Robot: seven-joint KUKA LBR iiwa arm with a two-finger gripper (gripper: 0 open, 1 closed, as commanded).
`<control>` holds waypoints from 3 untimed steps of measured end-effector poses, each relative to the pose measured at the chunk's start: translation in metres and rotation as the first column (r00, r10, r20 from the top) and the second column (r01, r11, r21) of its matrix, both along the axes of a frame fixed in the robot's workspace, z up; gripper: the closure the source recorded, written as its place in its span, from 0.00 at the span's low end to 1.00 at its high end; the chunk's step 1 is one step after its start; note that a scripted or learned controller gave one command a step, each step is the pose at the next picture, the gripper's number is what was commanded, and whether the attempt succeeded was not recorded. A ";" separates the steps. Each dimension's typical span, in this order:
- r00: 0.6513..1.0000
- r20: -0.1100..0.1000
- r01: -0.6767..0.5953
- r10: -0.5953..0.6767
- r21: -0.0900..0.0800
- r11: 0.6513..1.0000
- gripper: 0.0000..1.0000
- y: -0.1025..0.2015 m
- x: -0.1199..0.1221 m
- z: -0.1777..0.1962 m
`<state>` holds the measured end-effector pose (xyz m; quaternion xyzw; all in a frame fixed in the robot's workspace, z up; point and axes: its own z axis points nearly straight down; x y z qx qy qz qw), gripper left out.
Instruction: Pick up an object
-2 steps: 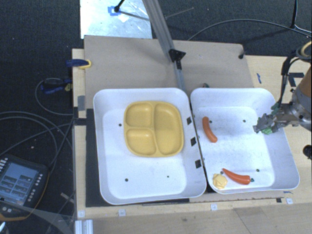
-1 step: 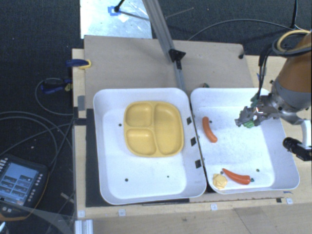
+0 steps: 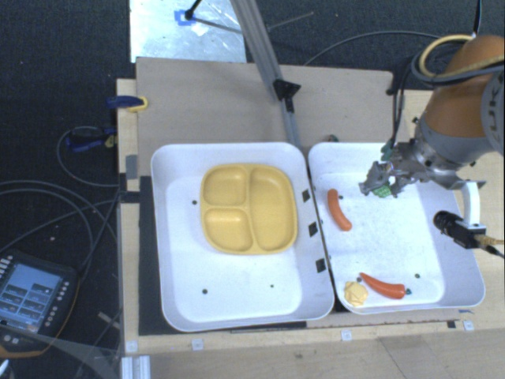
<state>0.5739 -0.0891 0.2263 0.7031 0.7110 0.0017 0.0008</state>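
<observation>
Green small object [image 3: 383, 189] sits at two-finger gripper [image 3: 377, 183] tips near right white bin [image 3: 461, 287] far edge; we cannot tell if pinched. We judge pick unfinished; lift remains.

Tan wooden counter [image 3: 347, 93] on dark carpet floor [image 3: 55, 46]; black cables [image 3: 71, 200] trail left, handheld control pendant [image 3: 28, 290] lower left, pale floor patch [image 3: 170, 14] top.
</observation>
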 end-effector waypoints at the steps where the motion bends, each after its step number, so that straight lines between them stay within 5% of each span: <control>1: 1.000 -0.001 -0.001 0.001 0.001 1.000 1.00 0.056 0.013 0.008; 3: 1.000 -0.001 0.001 -0.001 0.000 1.000 1.00 0.164 0.059 -0.002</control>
